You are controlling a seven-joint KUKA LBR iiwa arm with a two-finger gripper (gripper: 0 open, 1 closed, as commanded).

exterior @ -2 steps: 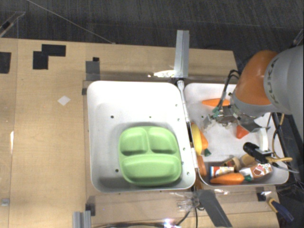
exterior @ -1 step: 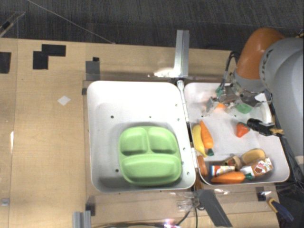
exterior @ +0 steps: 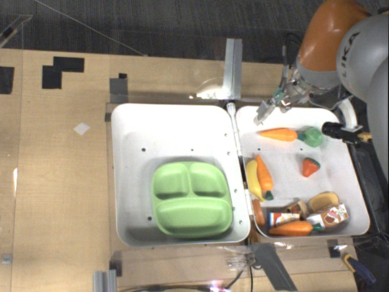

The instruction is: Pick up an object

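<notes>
Though near fingers (exterior: 268,109) — carrot (exterior: 278,135) apart.

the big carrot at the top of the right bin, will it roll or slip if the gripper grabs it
The carrot looks like smooth moulded plastic, so it is probably stiff, light and a bit slippery. It lies on its side with a rounded, tapering body, so a push would likely make it roll or pivot. It tapers toward its pointed left end, so a grip near the thicker end by the green top seems safer.
</notes>
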